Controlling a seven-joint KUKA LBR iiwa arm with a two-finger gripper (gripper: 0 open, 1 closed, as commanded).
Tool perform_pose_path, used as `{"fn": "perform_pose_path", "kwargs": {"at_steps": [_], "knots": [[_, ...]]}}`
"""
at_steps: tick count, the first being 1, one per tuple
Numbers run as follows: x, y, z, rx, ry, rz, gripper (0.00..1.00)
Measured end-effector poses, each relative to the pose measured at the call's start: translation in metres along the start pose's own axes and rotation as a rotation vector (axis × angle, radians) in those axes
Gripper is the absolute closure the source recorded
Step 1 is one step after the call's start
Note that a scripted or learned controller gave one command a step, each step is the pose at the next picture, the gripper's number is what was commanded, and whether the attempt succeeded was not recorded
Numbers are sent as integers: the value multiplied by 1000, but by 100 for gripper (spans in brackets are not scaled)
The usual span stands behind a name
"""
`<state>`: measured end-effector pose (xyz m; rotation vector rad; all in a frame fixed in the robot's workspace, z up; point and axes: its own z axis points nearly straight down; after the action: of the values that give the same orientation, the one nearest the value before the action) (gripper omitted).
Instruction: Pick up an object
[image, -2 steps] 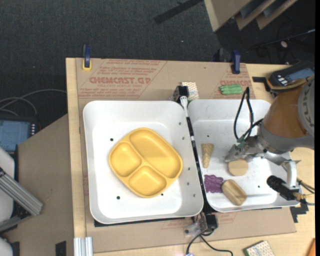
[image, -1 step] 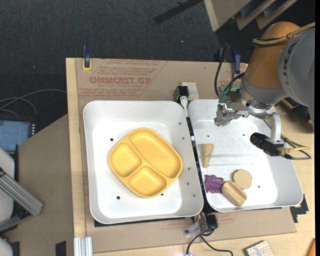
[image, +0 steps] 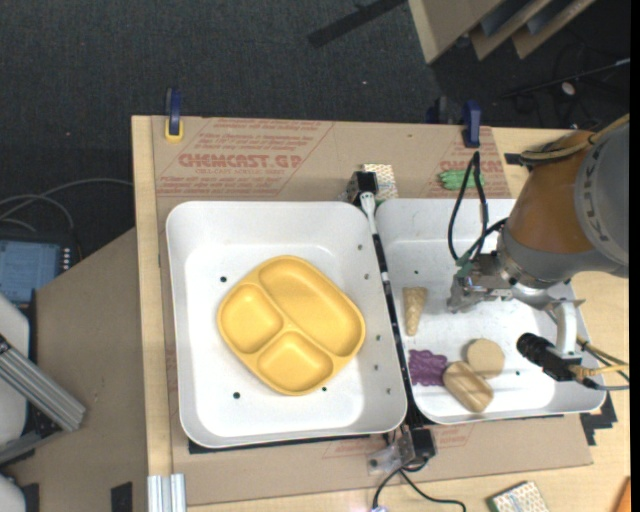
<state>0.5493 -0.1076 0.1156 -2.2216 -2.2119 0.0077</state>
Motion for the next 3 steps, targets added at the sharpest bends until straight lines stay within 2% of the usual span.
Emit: {"fn": "perform_pose_path", "kwargs": {"at_steps": [1,2,3], "knots": [[-59,-4,-34,-12,-4,-2,100],[2,-27,-25,-4,2,-6,100],[-108,-4,-39,-15,-8,1,100]]}}
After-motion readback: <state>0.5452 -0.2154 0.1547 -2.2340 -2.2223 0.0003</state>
